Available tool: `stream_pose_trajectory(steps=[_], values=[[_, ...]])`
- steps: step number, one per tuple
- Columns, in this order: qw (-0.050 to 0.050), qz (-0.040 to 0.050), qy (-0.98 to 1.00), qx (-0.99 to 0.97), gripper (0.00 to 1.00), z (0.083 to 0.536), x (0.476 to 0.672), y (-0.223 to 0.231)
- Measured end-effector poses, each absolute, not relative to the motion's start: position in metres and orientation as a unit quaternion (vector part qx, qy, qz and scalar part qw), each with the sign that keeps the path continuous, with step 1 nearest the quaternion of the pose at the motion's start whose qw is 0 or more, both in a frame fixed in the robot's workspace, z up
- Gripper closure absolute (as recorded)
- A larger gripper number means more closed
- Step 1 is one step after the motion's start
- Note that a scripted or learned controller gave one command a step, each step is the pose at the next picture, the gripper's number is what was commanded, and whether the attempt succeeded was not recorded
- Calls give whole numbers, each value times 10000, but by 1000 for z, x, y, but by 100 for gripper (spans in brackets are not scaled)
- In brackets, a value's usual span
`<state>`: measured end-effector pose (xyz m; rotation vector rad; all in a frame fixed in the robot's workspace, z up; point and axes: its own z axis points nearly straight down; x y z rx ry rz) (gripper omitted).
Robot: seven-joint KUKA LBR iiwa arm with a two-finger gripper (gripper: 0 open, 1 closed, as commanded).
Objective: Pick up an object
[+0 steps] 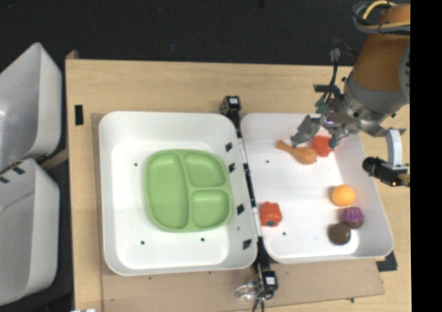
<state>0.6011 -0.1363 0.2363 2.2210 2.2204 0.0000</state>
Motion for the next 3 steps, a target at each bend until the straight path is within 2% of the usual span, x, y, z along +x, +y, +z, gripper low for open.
stream_pose_trajectory(steps=[1,3], values=[[0,-14,7067,7076,0,182,594,-145],[3,-12,7054,7088,0,99,595,-153]])
